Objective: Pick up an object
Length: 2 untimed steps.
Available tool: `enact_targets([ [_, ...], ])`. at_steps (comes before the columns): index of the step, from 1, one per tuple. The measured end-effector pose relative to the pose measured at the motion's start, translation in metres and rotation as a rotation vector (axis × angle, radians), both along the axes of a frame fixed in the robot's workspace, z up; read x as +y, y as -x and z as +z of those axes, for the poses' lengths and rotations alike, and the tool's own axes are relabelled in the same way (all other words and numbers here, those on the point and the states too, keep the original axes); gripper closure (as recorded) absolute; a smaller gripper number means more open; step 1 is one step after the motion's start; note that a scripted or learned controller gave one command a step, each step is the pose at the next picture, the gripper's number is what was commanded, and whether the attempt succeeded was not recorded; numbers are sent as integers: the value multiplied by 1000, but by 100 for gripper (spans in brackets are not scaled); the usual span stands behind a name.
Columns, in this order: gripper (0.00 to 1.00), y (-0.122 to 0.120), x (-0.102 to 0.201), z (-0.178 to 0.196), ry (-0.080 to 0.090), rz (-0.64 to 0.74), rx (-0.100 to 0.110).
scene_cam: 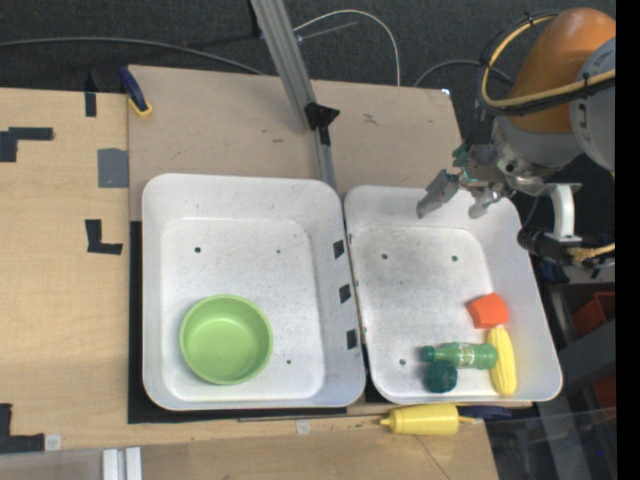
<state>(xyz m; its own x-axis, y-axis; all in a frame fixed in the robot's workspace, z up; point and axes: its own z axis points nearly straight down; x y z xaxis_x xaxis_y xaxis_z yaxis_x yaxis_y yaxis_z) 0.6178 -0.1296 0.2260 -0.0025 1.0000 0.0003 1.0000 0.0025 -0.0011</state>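
My gripper (460,200) hangs over the far edge of the right bin (420,268), its two grey fingers spread open with nothing between them. Well below it, in the near right corner of that bin, lie an orange block (488,311), a yellow banana-shaped piece (503,358), a green bottle (458,355) on its side and a small dark teal object (439,376). A light green bowl (226,339) sits in the near left part of the left bin (240,208).
A yellow bottle (425,420) lies on the bench just outside the right bin's near rim. A slanted metal pole (290,58) rises behind the bins. Cables (350,18) loop across the dark background at the back.
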Motion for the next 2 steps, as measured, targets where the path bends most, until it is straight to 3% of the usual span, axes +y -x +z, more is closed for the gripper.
enact_targets([
  [1, 0, 0, 0, 0, 0, 0, 0],
  [2, 0, -4, -1, -63, 1, -1, 7],
])
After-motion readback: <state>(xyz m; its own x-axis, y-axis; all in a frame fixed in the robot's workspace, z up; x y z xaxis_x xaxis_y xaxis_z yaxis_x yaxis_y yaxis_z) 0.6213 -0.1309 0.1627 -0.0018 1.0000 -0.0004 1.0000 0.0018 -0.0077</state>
